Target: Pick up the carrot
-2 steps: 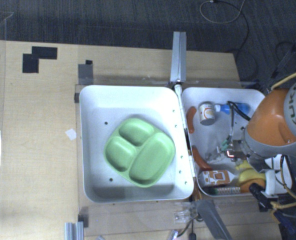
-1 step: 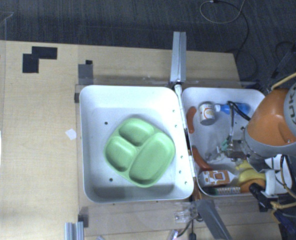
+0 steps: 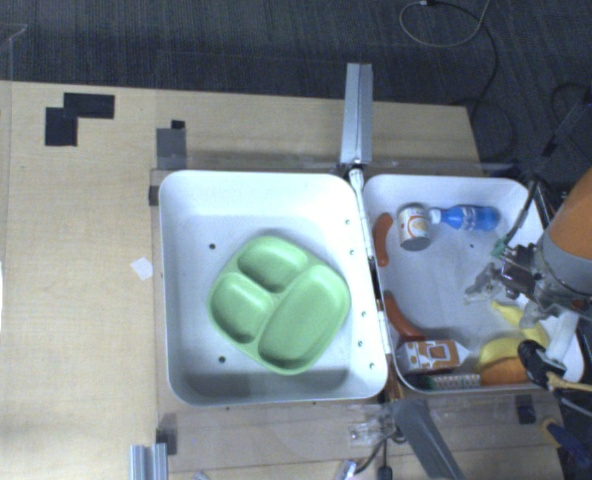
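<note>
The far side of the scene is taken up by a dark carpeted floor (image 3: 226, 18), across which a thin cable (image 3: 456, 23) is looped. Below it a light wooden bench (image 3: 66, 268) is seen, marked with black squares (image 3: 76, 116) near its far left edge. Two shallow white bins are set side by side on the bench, parted by a metal rail (image 3: 357, 118) at their far end. The left bin (image 3: 186, 368) is occupied by a green divided plate (image 3: 281, 303), laid flat near its centre. The grey arm (image 3: 586, 238), with its orange band, is seen entering over the right bin (image 3: 446, 288) from the right. The gripper (image 3: 501, 283) is placed low over the right half of that bin; whether it is released or clenched cannot be told, and nothing is seen held in it. Against the far wall of the right bin a can (image 3: 413, 225) and a blue bottle (image 3: 468, 217) are lying just beside each other. Two reddish, sausage-like pieces (image 3: 382, 240) are ranged along the bin's left wall. A small printed box (image 3: 431, 353) is noted at the near wall. An orange piece, taken to be the carrot (image 3: 504, 372), is found in the near right corner, touching a yellow fruit (image 3: 496, 351) and apart from the gripper.
</note>
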